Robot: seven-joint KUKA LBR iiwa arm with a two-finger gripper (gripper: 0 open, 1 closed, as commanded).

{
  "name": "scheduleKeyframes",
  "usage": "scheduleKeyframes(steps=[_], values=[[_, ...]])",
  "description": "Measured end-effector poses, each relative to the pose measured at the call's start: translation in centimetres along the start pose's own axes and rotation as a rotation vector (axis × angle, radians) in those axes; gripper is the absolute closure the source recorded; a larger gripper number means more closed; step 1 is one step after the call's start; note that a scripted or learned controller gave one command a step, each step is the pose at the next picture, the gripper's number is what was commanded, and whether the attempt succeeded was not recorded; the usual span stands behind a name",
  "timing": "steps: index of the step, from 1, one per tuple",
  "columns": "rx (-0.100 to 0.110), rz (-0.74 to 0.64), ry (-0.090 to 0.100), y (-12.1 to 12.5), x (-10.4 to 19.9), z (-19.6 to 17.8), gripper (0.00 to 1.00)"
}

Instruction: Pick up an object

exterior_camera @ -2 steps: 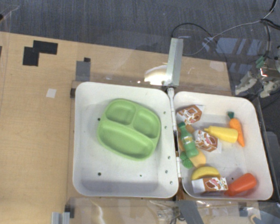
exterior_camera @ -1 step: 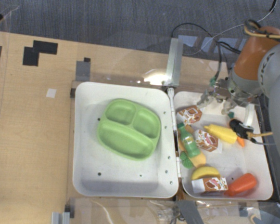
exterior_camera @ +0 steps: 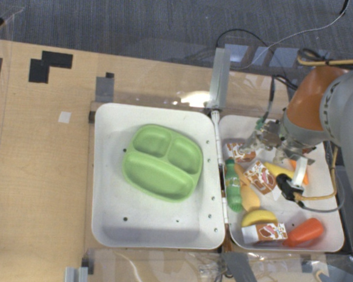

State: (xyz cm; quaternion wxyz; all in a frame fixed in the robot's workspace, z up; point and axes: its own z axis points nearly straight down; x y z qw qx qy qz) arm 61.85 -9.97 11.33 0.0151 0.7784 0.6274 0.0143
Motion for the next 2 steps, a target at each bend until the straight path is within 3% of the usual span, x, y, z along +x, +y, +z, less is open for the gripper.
scheduleKeyframes(steps=[1,2], values=[[-0.007,0.047,0.001,0.53,0.26,0.31,0.0],[-0.012,-0.074,-0.003,0.81,0.12,0.31,0.0]])
